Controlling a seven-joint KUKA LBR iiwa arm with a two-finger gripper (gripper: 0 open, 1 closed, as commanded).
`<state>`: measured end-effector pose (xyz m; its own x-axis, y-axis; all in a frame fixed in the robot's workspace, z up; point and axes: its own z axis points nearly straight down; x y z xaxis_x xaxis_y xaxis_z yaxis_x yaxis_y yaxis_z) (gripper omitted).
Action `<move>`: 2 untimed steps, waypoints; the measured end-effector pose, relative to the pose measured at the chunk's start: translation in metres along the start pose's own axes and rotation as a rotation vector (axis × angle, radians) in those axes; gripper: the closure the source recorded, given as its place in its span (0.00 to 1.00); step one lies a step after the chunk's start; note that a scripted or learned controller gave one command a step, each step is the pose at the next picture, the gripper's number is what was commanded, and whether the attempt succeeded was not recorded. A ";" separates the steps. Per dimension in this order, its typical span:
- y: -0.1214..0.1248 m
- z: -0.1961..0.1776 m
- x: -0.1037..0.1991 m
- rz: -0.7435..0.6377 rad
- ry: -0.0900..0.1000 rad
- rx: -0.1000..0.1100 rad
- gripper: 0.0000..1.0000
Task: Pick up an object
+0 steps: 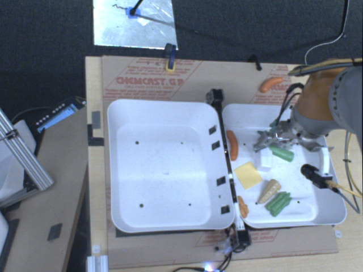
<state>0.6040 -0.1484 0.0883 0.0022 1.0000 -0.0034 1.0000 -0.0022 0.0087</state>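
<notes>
My gripper hangs low over the upper middle of the right bin, and the arm comes in from the right. A green cylinder lies just below and to the right of it, beside a small white block. Whether the gripper touches either one I cannot tell. An orange sausage-shaped piece lies along the bin's left wall. Further down are a yellow slice, a beige cone, a green piece and a small orange piece.
The left bin stands beside the right one, with a black-clipped divider between them. Another orange piece lies on the cardboard behind the right bin. A silver sheet lies on the floor at the back.
</notes>
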 end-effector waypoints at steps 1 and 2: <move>0.071 -0.105 0.143 -0.020 0.008 -0.010 0.00; 0.052 -0.228 0.221 -0.016 0.008 -0.007 0.00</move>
<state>0.6546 0.0733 0.3157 -0.0141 0.9999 0.0046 0.9998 0.0140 0.0155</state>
